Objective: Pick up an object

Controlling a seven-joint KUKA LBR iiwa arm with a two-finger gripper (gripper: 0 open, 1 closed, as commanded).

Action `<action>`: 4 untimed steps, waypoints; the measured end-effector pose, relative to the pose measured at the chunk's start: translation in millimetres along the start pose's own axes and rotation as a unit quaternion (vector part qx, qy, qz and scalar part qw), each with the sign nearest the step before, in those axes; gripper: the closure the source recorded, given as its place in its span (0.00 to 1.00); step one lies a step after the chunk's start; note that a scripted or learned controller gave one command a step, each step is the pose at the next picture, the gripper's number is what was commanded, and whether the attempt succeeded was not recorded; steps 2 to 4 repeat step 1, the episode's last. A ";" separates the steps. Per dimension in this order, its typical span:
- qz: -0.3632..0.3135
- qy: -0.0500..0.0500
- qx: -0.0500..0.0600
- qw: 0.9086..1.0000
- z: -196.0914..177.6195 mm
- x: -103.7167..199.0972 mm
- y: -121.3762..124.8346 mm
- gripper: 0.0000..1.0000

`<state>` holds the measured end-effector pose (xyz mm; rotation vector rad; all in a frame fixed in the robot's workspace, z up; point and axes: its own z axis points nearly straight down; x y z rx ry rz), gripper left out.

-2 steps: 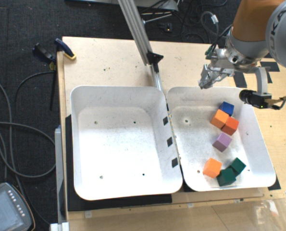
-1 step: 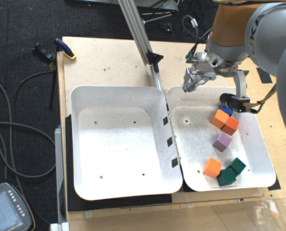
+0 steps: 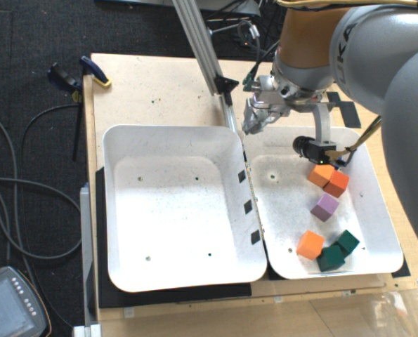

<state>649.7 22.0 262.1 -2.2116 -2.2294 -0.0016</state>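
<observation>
Five blocks sit in the right bin [image 3: 377,188]: nearest, an orange cube [image 3: 310,245] and green blocks [image 3: 338,250]; further back purple [image 3: 325,207], then orange blocks [image 3: 329,179]. Gripper [image 3: 253,125] hangs over the far-left rim, probably lining up; can't tell if its jaws are parted.
</observation>
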 end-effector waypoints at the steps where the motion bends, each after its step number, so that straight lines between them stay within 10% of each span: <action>1: 0.000 0.000 -0.001 1.000 2.2 57.7 2.4 1.00; 4: 0.000 0.000 -0.001 1.000 2.2 57.7 2.4 1.00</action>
